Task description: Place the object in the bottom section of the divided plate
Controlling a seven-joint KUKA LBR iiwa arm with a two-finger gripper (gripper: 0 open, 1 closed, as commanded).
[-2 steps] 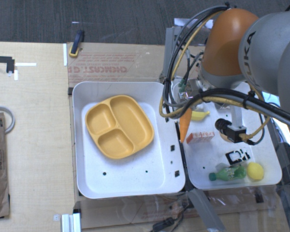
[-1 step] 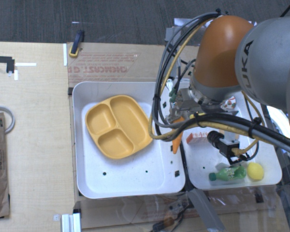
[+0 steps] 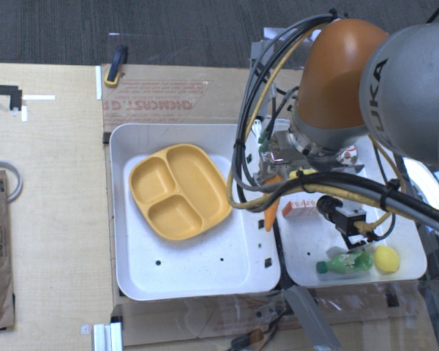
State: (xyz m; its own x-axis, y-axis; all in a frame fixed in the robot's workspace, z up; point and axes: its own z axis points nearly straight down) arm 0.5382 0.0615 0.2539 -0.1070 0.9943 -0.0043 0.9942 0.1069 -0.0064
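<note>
The plate (image 3: 179, 191) in the left bin (image 3: 124, 196) has nothing in any section, so the placing looks wholly undone. An orange thing (image 3: 271, 209), perhaps a carrot, shows under the gripper (image 3: 272, 168) at the seam between the bins and may be the object; cables (image 3: 307, 189) hide whether the fingers are apart, together or clamped on it. A green bottle (image 3: 345, 262), a lemon (image 3: 386, 259) and a red-and-white box (image 3: 301, 208) lie in the right bin (image 3: 307, 269), well apart from the plate.

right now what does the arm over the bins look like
The arm is bulky and rounded, with a grey shell bearing dark lettering and a glossy orange band above the wrist. Black and yellow cables loop around it. Below sits a metal wrist block with wiring, where the tool is mostly hidden.
</note>
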